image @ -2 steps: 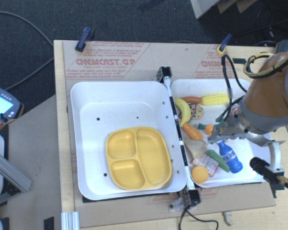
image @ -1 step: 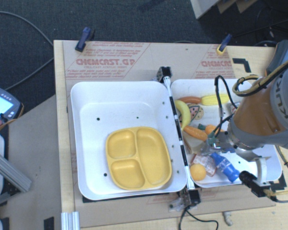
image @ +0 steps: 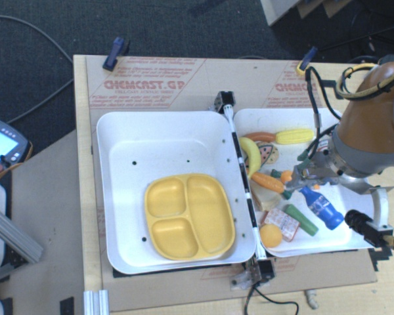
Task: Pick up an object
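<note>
I judge this to be a robotics lab or test cell, not a home. The bench (image: 184, 77) is a board still covered in printed protective film, held by blue clamps (image: 113, 53). Two white bins (image: 111, 176) are clipped together on it, holding toy food (image: 294, 136) and a yellow divided tray (image: 189, 215). Cables (image: 33, 31) trail over dark carpet (image: 52, 5), and a handheld control pendant (image: 3, 149) sits at the left edge.
</note>
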Tool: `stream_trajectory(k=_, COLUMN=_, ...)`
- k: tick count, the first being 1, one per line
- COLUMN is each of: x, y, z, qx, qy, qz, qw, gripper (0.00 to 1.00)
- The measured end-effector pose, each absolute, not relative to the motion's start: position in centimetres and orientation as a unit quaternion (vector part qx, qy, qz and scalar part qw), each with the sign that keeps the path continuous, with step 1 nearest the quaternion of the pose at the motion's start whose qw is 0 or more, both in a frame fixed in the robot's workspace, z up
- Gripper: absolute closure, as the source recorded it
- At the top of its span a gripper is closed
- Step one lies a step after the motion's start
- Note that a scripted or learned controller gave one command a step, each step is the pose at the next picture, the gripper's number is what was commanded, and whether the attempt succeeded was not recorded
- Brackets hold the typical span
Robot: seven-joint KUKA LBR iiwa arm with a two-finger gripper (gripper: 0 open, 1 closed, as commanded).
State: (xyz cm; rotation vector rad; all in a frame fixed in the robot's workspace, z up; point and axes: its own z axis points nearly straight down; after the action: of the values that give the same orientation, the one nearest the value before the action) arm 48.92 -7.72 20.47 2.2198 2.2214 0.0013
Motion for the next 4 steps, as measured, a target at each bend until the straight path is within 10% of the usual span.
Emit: stream_trajectory(k=4, x=56.3, y=4.0, z=20.1, qx=0.706, qy=0.708, qz=0.0006, qw=0.0, gripper=1.0)
